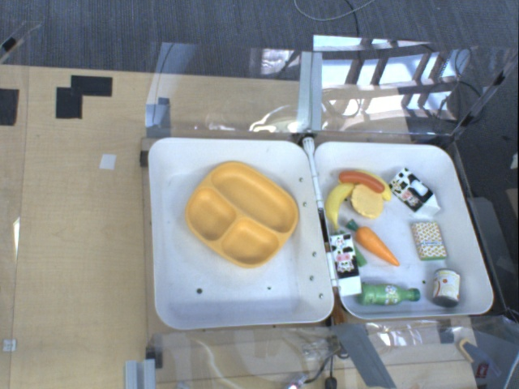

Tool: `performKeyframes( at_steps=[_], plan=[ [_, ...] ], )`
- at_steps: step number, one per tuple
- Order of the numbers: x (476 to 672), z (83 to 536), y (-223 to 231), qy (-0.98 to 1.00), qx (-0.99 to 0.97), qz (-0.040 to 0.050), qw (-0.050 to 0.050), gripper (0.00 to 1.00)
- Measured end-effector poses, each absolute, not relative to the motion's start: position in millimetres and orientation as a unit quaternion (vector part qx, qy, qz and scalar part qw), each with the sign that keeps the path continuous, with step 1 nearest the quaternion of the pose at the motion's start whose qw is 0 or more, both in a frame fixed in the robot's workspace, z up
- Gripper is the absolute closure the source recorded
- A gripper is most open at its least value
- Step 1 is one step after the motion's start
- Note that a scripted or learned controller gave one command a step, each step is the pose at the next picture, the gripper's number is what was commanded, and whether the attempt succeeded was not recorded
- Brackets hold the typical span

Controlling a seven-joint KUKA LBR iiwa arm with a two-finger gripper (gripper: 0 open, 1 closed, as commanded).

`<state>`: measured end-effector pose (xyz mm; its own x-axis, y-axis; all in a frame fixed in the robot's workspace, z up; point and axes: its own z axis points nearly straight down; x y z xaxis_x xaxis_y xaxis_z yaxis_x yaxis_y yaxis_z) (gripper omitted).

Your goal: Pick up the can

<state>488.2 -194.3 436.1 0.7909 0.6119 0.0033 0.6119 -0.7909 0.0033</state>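
Observation:
The can (445,287) is a small grey tin with a pale label, standing upright in the near right corner of the right bin (462,193). A green bottle (388,295) lies on its side just left of the can. A tan cracker box (428,240) lies a little beyond the can.
The right bin also holds a carrot (377,245), a banana (336,203), a hot dog (362,181), a yellow round piece (366,203) and two cow-print cartons (410,189) (344,259). A yellow divided plate (241,212) sits in the left bin (174,290). Clear panels stand behind the bins.

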Motion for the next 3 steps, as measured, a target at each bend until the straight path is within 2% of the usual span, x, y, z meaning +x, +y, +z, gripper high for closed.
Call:
performKeyframes(
  at_steps=[1, 2, 3],
  plan=[
    [487.4, 436.3, -202.9, 0.331, 0.944, 0.0022, 0.002, 0.00],
    [489.0, 447.8, -201.8, 0.334, 0.943, 0.0040, 0.003, 1.00],
    [489.0, 447.8, -201.8, 0.334, 0.943, 0.0040, 0.003, 0.00]
  ],
)
